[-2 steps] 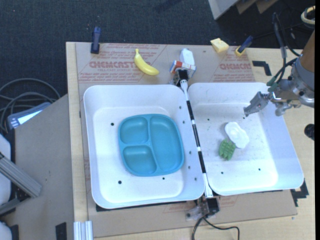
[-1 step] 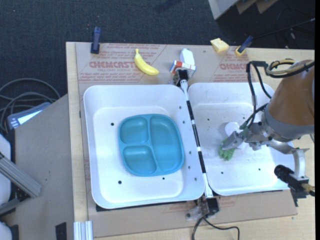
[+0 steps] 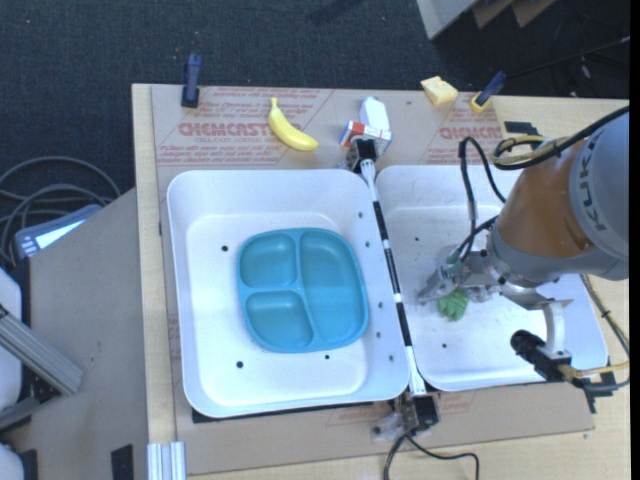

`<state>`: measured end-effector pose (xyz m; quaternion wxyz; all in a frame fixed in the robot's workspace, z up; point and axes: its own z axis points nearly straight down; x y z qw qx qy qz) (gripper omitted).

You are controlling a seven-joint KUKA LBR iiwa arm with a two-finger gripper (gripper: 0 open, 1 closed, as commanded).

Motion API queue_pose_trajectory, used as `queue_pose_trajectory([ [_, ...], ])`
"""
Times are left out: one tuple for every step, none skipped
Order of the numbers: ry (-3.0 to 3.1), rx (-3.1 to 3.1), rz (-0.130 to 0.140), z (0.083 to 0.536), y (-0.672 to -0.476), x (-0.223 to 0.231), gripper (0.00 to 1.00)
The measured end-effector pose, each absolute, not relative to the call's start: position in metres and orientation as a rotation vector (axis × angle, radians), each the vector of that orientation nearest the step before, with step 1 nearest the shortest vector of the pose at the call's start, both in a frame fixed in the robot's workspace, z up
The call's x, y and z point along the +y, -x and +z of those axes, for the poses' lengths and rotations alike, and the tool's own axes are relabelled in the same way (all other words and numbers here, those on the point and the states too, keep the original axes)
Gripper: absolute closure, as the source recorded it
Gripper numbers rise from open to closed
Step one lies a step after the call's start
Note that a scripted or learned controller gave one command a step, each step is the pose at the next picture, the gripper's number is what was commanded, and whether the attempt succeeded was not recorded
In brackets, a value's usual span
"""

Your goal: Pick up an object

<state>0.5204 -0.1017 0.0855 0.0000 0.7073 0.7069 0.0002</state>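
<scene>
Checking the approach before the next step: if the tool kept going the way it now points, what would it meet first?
Probably the small green object just beneath the tool in the right bin; depth is hard to judge.

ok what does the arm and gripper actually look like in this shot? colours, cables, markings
The arm is a rounded grey body with a broad orange band above the wrist and dark lettering on the grey shell. Black cables loop around it, with yellow ends near the top. The gripper is metallic grey, small and angular.
</scene>
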Motion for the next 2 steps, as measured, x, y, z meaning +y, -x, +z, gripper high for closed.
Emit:
queue_pose_trajectory([
  [-2.223, 2.219, 0.0, 0.095, -0.52, -0.102, 1.0],
  [-2.221, 2.222, 0.001, 0.227, -0.542, -0.012, 1.0],
])
